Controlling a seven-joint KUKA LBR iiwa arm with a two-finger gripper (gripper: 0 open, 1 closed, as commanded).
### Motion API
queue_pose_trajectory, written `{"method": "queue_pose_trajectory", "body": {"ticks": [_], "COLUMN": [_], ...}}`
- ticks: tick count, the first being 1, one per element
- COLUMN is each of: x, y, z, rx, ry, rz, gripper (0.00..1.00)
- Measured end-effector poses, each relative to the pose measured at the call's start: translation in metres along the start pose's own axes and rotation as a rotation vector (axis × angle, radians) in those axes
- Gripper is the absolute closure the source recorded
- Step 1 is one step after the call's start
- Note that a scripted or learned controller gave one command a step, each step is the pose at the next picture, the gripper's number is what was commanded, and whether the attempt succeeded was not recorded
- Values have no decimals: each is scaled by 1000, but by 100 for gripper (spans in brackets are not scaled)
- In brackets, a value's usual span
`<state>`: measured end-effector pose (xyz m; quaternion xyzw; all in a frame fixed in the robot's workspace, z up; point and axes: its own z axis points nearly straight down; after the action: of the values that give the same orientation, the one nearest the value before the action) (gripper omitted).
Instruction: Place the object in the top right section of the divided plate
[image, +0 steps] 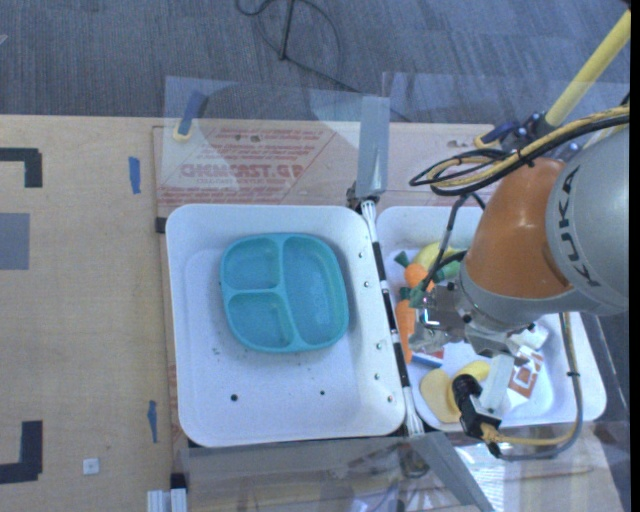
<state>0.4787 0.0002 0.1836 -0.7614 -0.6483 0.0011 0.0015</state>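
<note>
Camera view: left bin (200, 400) holds a teal divided plate (285, 293), lying flat, up and left of the bin's centre, all three sections bare. Wide white floor open around the plate, most below it; a few dark specks there. Plate well apart from the bin walls on every side. Right bin (590, 390) is crowded: small toy food items packed along its left wall, an orange carrot-like piece (404, 318), a yellow-green piece (432, 255), a pale yellow flat piece (437, 395) near the front. Which one is the task object, cannot tell. Arm (530, 240) covers most of the right bin, orange band over its middle, cables looping above. Gripper (440, 315) sits low over the toy pile by the wall between the bins; cannot tell its state, wrist hides it. Wooden bench (80, 320) around the bins, blue tape bits, black corner marks at left, grey carpet beyond.
</note>
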Motion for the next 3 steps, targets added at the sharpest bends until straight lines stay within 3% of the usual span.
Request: {"method": "queue_pose_trajectory", "body": {"ticks": [1,2,3], "x": [86,160,220], "y": [13,109,155], "z": [0,-20,40], "rx": [-4,-5,-7], "ry": [-1,-1,-2], "rz": [-198,-353,-493], "gripper": [100,100,100]}}
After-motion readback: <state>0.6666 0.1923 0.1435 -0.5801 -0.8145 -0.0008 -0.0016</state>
